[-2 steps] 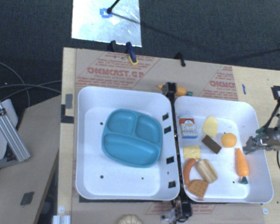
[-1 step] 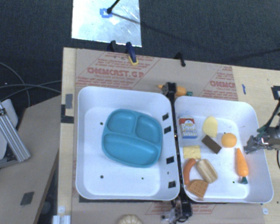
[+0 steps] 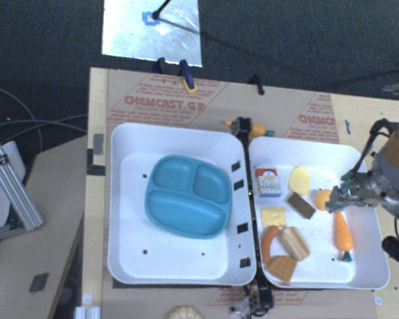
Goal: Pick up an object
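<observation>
White plastic bins sit side by side on the counter (image 3: 122, 102), so here's the camera view. The left bin (image 3: 121, 252) has a blue divided plate (image 3: 187, 195) lying flat in the middle of it. The right bin (image 3: 365, 269) holds all the toy food. Going around that bin like a clock: a small red and white box (image 3: 267, 181) at about 10 o'clock, with a yellow lemon-ish piece (image 3: 299, 179) just beside it toward 12. A brown block (image 3: 301, 205) sits near the center, a yellow cheese square (image 3: 273, 216) near it toward 8 o'clock. Down at 7 o'clock there's a sausage (image 3: 269, 240), a bread roll (image 3: 294, 242) touching it, and a waffle (image 3: 281, 268) right below both. A carrot (image 3: 343, 232) lies at about 4 o'clock, pointing roughly up and down.

The end effector (image 3: 335, 201) is at 3 o'clock over the right bin, right next to a small orange piece (image 3: 323, 197) and just above the carrot's top end. Honestly can't tell if it's spread or pressed together, or whether anything's actually in its grip.
</observation>
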`<state>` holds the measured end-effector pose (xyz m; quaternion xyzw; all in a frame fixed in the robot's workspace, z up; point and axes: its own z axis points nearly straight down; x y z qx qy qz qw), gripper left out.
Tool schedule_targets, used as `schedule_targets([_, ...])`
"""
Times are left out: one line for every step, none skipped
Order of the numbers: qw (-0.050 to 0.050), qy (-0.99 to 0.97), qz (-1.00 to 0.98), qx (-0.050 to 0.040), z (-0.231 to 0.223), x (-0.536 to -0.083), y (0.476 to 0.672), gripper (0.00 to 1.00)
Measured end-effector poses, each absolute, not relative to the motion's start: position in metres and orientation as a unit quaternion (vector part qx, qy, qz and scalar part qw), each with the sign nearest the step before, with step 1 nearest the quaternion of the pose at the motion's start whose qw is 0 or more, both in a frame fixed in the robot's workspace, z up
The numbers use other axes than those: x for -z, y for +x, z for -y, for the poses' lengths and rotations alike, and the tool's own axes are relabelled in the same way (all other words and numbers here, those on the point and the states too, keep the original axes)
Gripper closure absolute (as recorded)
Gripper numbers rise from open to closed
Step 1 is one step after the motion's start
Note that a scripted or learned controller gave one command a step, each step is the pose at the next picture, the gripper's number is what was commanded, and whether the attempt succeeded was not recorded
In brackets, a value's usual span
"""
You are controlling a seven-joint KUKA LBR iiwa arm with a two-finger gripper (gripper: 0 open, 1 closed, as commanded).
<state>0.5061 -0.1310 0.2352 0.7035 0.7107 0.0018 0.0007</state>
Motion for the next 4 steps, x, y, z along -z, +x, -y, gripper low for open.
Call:
schedule_targets([0.0,0.703,-0.711,-0.0019,0.073,-0.241,0.515,1.0])
schedule_targets([0.0,0.703,-0.711,-0.0011,0.017,-0.229,0.531,1.0])
schedule_targets([0.0,0.704,-0.71,-0.0005,-0.015,-0.23,0.523,1.0])
schedule_targets([0.0,0.707,-0.707,0.0004,-0.011,-0.214,0.523,1.0])
